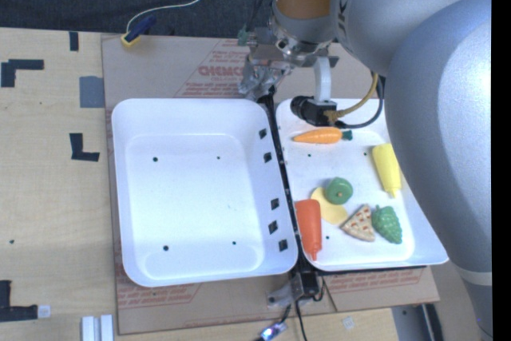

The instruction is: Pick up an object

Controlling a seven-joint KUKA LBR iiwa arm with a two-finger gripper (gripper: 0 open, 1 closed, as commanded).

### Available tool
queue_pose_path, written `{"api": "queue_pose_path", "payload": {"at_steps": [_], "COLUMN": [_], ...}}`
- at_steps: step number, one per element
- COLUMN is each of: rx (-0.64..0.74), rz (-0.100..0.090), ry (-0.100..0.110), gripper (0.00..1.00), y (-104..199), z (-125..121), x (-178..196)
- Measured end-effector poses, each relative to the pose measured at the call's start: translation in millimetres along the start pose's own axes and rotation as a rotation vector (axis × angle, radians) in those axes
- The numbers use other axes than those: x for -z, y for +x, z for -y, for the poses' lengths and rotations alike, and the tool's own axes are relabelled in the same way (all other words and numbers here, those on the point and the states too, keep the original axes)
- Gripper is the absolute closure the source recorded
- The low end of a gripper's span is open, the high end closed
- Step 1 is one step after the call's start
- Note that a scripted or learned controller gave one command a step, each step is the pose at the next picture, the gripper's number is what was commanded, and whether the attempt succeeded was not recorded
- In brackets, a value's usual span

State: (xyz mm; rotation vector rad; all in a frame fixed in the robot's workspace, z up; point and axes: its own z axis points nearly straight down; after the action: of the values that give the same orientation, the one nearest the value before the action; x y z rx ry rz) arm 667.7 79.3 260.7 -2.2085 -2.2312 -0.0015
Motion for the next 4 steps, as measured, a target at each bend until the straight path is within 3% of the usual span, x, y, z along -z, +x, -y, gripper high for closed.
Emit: {"api": "queue_pose_path", "payload": {"at_steps": [1, 2, 3, 4], "rx": [-0.007, -0.007, -0.008, -0.01], "rz": [0.004, 0.003, 0.003, 0.0], "ry": [0.004, 0.006, 0.004, -0.016], "gripper": [1.0, 1.0, 1.0, 1.0], "y": [18, 42, 45, 12], "z": [21, 56, 74, 88], "x": [-48, -64, -62, 137]}}
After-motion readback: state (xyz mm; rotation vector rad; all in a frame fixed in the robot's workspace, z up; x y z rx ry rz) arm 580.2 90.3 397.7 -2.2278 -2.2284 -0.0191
